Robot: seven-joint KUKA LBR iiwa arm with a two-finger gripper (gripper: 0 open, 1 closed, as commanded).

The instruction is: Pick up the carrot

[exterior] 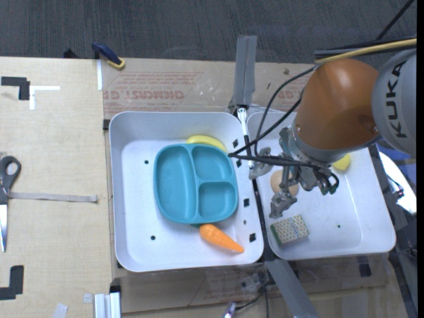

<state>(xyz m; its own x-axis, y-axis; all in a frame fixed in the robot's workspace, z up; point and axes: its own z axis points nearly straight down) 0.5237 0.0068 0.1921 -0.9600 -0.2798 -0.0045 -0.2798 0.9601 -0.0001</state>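
Observation:
The orange carrot (222,238) lies in the left bin, near its front wall and just past the front edge of the blue divided plate (196,183). My gripper (282,205) hangs over the left part of the right bin, to the right of the carrot and across the wall between the two bins. Nothing is seen in its grasp. The arm's orange band and grey wrist cover much of the right bin's back half.
A yellow object (207,140) peeks out behind the plate. In the right bin (358,240) a speckled sponge (289,229) lies just in front of the gripper, a pale round object (277,181) is beside it, and a yellow piece (342,163) shows under the arm. Scissors (6,177) lie on the bench at far left.

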